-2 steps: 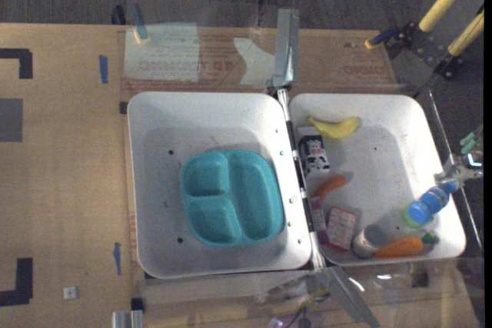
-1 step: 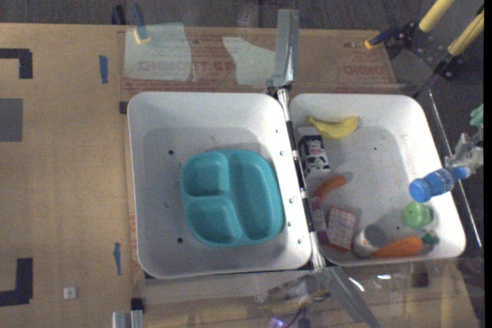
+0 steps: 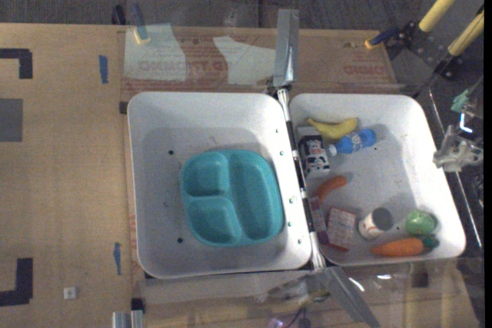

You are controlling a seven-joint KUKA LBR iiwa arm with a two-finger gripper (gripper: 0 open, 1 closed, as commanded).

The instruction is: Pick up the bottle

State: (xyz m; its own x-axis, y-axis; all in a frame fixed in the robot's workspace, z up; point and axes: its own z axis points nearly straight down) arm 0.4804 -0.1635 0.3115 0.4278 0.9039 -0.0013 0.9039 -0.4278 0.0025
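Blue-and-clear plastic bottle [image 3: 354, 141], small, lying on its side in the upper part of the right bin [image 3: 430, 136], blue cap pointing toward the far right. Its left end is touching, or nearly touching, the yellow banana [image 3: 332, 127]; a black-and-white carton [image 3: 313, 154] is sitting just beside. Risk: jaws descending here are likely catching the banana too, or the rounded body is rolling away. Gripper [image 3: 459, 154] is hovering at the bin's right edge; jaw state cannot be told.

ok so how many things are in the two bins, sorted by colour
Teal: 1, the divided plate
Yellow: 1, the banana
Blue: 1, the bottle
Orange: 2, a small carrot and a larger carrot
Green: 1, a round fruit
White or printed: 3, a carton, a packet, a cup
Total: 9
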